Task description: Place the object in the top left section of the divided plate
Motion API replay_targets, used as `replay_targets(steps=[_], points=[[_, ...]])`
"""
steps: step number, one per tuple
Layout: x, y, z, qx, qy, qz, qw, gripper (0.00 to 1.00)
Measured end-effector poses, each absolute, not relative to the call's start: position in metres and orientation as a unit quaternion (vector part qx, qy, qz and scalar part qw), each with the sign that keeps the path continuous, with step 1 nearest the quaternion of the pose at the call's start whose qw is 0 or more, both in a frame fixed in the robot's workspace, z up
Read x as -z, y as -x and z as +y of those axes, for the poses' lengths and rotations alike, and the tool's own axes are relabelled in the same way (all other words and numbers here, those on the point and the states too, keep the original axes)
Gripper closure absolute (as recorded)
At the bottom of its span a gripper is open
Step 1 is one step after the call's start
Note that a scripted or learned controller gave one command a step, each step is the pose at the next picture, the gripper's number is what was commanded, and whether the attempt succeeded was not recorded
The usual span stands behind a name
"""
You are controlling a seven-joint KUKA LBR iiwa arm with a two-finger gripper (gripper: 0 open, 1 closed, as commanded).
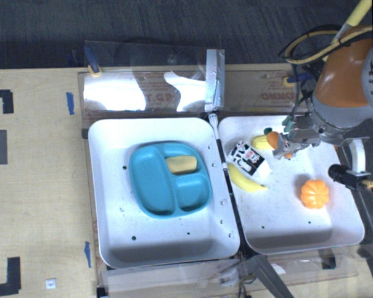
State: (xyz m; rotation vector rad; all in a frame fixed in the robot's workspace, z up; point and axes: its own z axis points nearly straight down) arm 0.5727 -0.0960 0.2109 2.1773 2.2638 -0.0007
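Bins, two of them, sit side by side on the bench, both shallow and white. Nearest the camera, at the lower edge of the right bin (338, 231), one small orange pumpkin (315, 193) rests on the bin floor, well apart from the other things. Further up and toward the dividing wall lies one banana (246, 181), curved, its upper end tucked under one white carton with black markings (247, 157), which touches it. Just beyond the carton sits one yellow lemon-like fruit (261, 142), and against its right side there is a small orange piece (too small to name with any confidence).

The gripper (287, 148) hangs over the upper part of the right bin, just beside that fruit, with the grey wrist and the orange band of the arm (344, 76) behind it. Its jaws are too blurred and crowded to read, so I cannot tell whether they stand apart or together, nor whether anything is between them.

In the left bin (116, 228) lies one blue divided plate (157, 183) with three sections. One pale yellow block (182, 164), sponge-like, lies in the plate's upper right section as seen from the camera; the other two sections show bare blue.

Beyond both bins, a clear plastic sheet (140, 85) and a strip of brown cardboard (258, 89) line the far edge of the bench.
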Motion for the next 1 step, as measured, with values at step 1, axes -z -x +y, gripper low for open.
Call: replay_targets(steps=[1], points=[[-0.2110, -0.5727, -0.0960, 0.0001, -0.693, 0.721, 0.000, 0.00]])
